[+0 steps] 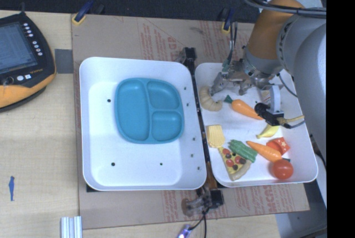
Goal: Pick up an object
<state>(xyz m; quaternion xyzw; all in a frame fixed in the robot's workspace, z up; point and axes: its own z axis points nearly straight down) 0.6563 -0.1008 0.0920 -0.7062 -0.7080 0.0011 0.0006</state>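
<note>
1. We find the gripper [226, 86] low over the far end of the right bin [308, 171], its fingers spread apart with nothing visible between them — no object is held.
2. Nearest to it lies a pale croissant-like piece [209, 99], just beside the left finger; whether they touch we cannot tell.
3. The other candidates lie on the bin floor: an upper carrot [246, 109], a banana [269, 131], a second carrot [264, 150], a tomato [282, 169] and a pizza slice [234, 162].
4. The left bin [89, 120] carries a blue divided plate [148, 109].
5. We judge the task at the approach stage — closing and lifting remain.
</note>
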